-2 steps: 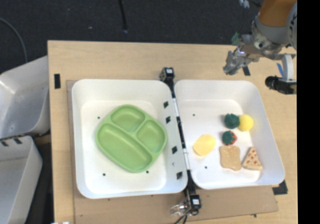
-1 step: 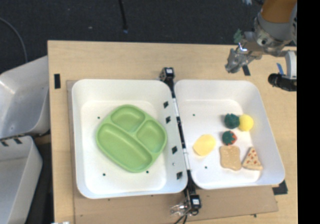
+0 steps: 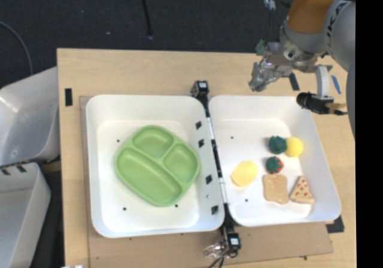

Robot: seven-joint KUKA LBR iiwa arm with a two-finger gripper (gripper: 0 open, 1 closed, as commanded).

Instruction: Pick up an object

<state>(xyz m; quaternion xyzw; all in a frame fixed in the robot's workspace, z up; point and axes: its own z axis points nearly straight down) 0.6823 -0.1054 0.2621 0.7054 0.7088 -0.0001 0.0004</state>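
The right bin holds several small toy foods. A dark green piece sits beside a yellow ball. Below them lie a red and green piece, a pale yellow round piece, a tan toast slice and a pizza wedge. My gripper hangs above the bench just beyond the right bin's far edge, clear of all the foods. Nothing shows between its fingers.
The left bin bears a green divided plate. A black divider with clips runs between the two bins. White containers stand off the bench to the left.
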